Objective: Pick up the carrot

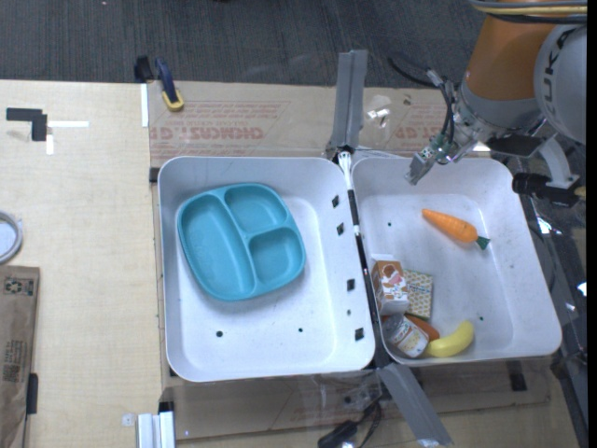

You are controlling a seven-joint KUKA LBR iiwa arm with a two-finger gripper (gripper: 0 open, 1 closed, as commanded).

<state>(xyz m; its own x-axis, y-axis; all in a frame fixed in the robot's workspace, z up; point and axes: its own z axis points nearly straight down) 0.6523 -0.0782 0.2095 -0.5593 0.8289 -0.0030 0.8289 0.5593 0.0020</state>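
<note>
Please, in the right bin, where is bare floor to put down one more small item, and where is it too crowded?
The right bin has bare floor between the carrot and the banana, and left of the carrot below the gripper. The front-left corner is crowded: snack box, can, banana.

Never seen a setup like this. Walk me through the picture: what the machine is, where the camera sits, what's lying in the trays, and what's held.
One camera looks down at a slant on a bench. The grey and orange robot arm reaches in from the right; its tool hangs over the right bin's far edge, with nothing seen in it. That bin holds a carrot, a banana, a small carton and a can. The left bin holds a blue divided plate.
</note>
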